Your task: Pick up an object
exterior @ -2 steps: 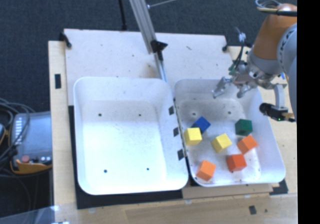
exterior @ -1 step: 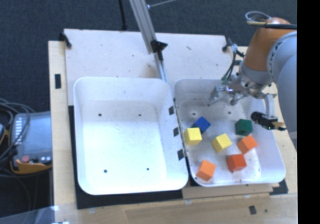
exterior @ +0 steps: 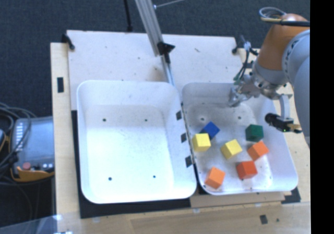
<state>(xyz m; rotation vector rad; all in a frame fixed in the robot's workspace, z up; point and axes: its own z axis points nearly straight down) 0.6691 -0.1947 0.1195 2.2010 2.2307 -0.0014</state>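
The right bin (exterior: pixel 279 178) holds seven blocks, all gathered in its near half, which leaves its far half bare up to the back wall. The left bin (exterior: pixel 130 139) lies just beside it, their rims touching along the middle. The gripper (exterior: pixel 236 97) hangs over the bare far part of the right bin, close to the back rim, with the grey arm (exterior: pixel 282 56) reaching in above the bin's right rim. Whether the jaws are wide or narrow cannot be told.

Nothing sits between them. The nearest blocks are the blue block (exterior: pixel 210 129) and the green block (exterior: pixel 254 133), both nearer the camera than the gripper and apart from it. Two yellow blocks (exterior: pixel 201 142) sit beyond these, then two orange blocks (exterior: pixel 215 177) and the red block (exterior: pixel 246 169) by the near rim.
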